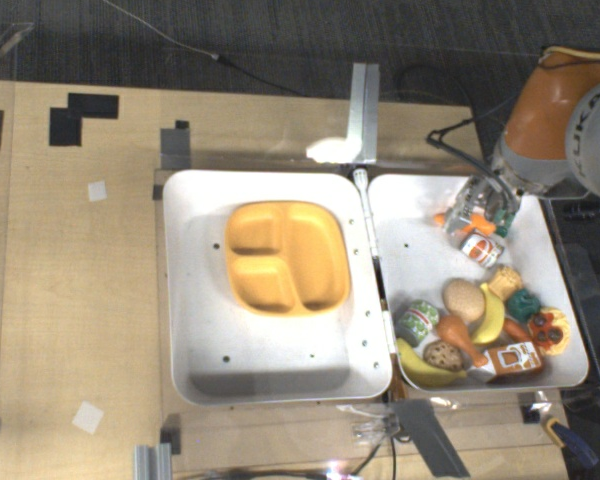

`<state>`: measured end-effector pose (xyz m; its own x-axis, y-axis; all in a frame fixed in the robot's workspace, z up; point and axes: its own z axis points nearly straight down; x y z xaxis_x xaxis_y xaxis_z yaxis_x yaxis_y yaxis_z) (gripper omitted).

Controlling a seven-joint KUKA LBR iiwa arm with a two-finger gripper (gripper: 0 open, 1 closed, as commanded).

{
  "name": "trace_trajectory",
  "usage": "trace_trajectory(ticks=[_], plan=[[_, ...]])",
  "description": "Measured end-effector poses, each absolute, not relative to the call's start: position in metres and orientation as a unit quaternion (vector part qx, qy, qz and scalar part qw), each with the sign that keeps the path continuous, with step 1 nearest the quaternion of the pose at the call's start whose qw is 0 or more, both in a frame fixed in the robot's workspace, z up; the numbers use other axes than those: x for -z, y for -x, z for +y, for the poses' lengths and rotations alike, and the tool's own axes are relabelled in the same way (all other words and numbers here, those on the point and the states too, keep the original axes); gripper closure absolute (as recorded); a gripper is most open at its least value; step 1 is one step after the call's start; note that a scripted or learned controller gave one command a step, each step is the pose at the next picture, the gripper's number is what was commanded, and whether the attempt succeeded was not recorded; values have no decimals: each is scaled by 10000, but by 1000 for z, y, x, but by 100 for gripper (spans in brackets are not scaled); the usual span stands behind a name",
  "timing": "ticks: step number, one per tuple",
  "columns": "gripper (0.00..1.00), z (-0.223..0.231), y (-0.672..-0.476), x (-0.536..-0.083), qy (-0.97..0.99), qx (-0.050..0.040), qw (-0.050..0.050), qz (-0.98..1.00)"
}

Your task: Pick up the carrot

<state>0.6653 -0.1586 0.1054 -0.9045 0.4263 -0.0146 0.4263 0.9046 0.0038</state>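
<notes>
**Clerk:** Orange item, one carrot (461,334), plastic by the look of it. Location: right bin (412,230), lower half, lying slantwise in the heap of toy food. It sits below a potato (463,297) and touches a banana (491,317) on its right; a cookie (442,354) lies just beside its lower left.

**Checker:** And the gripper?

**Clerk:** Gripper (480,211), upper part of the same bin, near the back wall. Something small and orange shows at its tip, and a small can (482,250) lies just below it. How its tips are set, I cannot tell; the shapes blur together there.

**Checker:** Is it holding the carrot?

**Clerk:** No. Carrot is well apart from the gripper, resting in the pile. What the orange bit at the tip is, I cannot say.

**Checker:** Other stock?

**Clerk:** Left bin (190,268): one yellow divided plate (284,256). Right bin, further: green round tin (417,321), second banana (427,369) along the front wall, juice carton (514,359), tomato slice (550,330), and a small green piece (522,302).

**Checker:** Progress?

**Clerk:** By my reckoning, pick not yet made. Left to do: bring the gripper toward the front of the bin over the carrot, lower, close, lift. The crowding neighbours could spoil the grasp.
</notes>
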Motion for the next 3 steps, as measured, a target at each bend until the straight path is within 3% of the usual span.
trace_trajectory(ticks=[1,3], plan=[[0,-168,-662,-89,-2548,-6,60,9670],[0,-112,-662,-88,-3283,-16,52,9446]])
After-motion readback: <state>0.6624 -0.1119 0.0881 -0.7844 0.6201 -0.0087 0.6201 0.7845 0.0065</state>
